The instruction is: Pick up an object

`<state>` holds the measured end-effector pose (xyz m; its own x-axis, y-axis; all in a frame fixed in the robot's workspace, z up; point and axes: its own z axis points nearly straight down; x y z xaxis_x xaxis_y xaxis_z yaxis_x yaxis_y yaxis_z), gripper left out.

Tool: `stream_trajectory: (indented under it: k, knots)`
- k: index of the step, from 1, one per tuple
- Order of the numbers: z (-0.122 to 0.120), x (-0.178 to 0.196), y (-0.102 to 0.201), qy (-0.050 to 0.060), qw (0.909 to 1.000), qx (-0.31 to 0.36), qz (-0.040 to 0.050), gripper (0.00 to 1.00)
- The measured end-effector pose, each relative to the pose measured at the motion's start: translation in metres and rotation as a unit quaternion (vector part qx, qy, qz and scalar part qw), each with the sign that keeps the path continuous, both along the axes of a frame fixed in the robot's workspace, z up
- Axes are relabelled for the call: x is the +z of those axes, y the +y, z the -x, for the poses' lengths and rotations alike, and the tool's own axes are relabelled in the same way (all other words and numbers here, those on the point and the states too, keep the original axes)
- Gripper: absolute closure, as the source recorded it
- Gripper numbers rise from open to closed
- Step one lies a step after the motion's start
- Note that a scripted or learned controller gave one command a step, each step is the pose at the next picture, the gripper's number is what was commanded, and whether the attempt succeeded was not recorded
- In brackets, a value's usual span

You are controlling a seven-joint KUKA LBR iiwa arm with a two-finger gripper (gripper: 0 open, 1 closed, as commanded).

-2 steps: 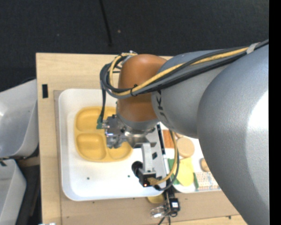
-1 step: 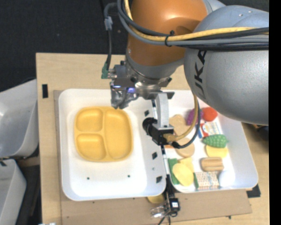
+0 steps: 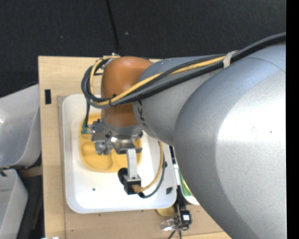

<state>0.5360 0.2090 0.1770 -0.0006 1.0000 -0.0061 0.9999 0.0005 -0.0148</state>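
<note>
Hovering gripper (image 3: 111, 146) over yellow object (image 3: 95, 159) in white bin (image 3: 104, 200); finger state hidden, cannot tell; descend centred, close squarely.

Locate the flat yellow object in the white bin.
The flat yellow object lies in the left half of the shallow white bin, directly beneath the arm's orange wrist band.

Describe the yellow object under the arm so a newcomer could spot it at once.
Start at the white bin on the wooden bench. Below the arm's orange band lies a flat yellow object, partly hidden by the wrist. It is the bin's largest patch of colour.
</note>
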Motion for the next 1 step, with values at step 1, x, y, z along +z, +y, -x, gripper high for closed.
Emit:
stream_trajectory:
  k: [1]
  knots:
    - [-0.0397,0.2809,0.0125,-0.017,0.9998,0.002,-0.0064,1.0]
